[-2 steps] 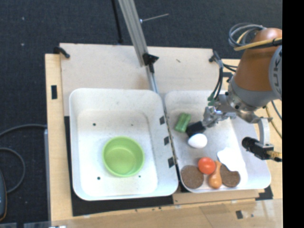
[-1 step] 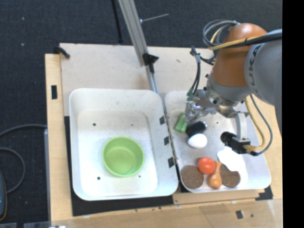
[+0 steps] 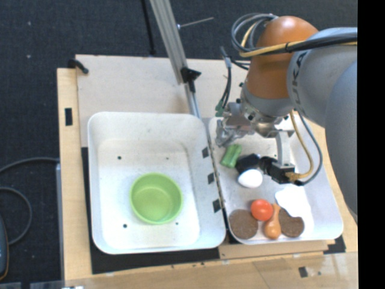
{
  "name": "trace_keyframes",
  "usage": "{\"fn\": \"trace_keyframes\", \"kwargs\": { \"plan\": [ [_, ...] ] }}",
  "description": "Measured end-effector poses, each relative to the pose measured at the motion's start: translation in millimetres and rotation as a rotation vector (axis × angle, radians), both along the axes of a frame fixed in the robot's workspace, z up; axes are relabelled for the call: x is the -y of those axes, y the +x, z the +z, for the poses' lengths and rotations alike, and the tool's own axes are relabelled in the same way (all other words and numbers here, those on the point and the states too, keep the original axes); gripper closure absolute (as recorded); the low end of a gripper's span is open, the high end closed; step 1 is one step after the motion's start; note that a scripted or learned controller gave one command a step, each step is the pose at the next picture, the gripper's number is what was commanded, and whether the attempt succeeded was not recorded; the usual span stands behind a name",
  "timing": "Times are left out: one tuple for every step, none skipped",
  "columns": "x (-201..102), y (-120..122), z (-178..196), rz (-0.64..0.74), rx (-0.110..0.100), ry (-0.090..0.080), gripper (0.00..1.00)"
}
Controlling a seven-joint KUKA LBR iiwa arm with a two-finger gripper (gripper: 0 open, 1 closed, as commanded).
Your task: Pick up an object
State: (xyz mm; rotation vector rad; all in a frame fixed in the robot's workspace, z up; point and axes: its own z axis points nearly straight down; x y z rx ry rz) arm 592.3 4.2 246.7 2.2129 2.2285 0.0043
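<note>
Gripper (image 3: 224, 135) sat low over the far left corner of the right bin (image 3: 328, 209), by the wall next to the left bin (image 3: 102, 161). I could not tell how far open it was, or whether it had hold of anything. Green block (image 3: 230, 156) lay tilted just below it, hard by that wall; likeliest target, I judged. White egg (image 3: 250, 178) lay just beside the block. To do it well I needed to centre over the block, match its tilt, clear wall and egg, and close fully before lifting. Tomato (image 3: 261, 209) sat well apart.
</note>
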Motion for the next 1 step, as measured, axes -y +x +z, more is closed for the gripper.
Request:
{"fn": "trace_keyframes", "kwargs": {
  "plan": [
    [-44.3,16.5,5.6,0.000,0.000,0.000,1.00]
  ]
}}
